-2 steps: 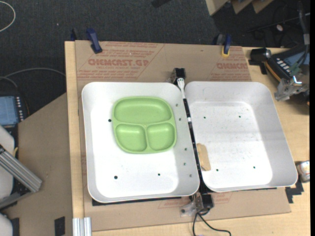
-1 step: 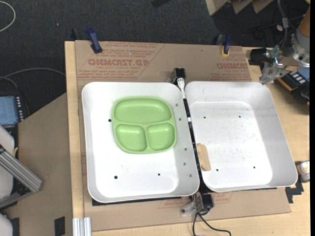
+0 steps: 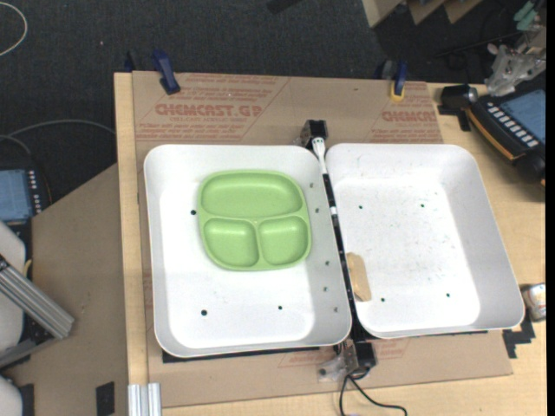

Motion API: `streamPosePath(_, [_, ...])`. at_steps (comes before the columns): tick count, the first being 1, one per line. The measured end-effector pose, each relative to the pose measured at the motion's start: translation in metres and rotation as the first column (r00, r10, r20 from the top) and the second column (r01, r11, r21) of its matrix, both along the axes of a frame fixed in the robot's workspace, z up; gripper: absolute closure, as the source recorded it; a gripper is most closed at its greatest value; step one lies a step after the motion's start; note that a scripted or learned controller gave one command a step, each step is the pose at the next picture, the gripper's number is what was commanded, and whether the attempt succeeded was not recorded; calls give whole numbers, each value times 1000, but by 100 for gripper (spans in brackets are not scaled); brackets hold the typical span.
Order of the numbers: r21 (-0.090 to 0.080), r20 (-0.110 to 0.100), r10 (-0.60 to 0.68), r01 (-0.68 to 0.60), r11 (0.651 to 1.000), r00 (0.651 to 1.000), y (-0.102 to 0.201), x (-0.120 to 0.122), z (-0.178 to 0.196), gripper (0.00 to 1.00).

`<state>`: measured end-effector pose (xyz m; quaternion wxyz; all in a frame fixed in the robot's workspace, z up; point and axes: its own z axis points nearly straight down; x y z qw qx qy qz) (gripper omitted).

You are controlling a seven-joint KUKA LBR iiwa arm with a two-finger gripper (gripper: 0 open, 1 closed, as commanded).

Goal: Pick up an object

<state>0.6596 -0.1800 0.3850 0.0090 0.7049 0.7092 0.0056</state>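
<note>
At the near edge of the bench, a black clip with trailing wires sits at the seam where the two bins meet.

The green divided plate lies flat in the far half of the left bin. It has one wide compartment on the far side and two smaller ones on the near side. Its right edge comes close to the bin's right wall and its far edge is near the far wall. A wider strip of bare white floor runs along its left side. The whole near half of that bin is open floor, marked only by a few small dark dots.

How far open the gripper is, and whether it has hold of anything, cannot be told.

The right bin touches the left one along a dark seam. Its floor is speckled. A small tan strip lies against its left rim, toward the near corner and well apart from the plate.

Both bins rest on a brown board with red lettering, which shows as a border beyond their far edges. A blue clamp grips the board's far left edge and a yellow clamp its far right edge. Another black clip sits at the far end of the seam.
</note>
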Motion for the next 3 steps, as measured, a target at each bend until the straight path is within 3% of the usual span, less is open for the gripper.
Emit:
streamPosePath(1, [8,-29,-3,3,1000,1000,40,-45,-73,100])
streamPosePath(2, [-4,-6,-12,12,1000,1000,-33,-33,32,100])
streamPosePath(3, [7,-27,-4,4,1000,1000,-2,-57,-25,100])
